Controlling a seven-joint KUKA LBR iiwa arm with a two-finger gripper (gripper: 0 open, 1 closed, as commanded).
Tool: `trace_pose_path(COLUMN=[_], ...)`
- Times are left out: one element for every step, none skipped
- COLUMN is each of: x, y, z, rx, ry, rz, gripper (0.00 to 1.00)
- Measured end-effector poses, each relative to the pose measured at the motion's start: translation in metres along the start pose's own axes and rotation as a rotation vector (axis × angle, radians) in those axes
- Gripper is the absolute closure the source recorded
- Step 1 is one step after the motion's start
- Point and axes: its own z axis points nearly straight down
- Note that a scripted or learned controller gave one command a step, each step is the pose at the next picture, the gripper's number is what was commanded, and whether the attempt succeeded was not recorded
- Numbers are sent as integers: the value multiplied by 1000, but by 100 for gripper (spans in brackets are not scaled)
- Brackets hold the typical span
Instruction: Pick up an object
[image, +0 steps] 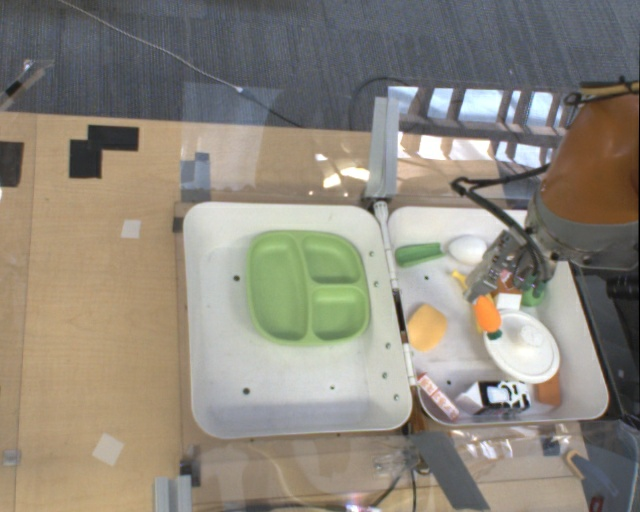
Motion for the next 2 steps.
trace_pose_path(x=[66,64], y=[4,74], z=[24,-23], rx=[7,5], ry=[15,10], rz=[12,191], gripper=[100,100])
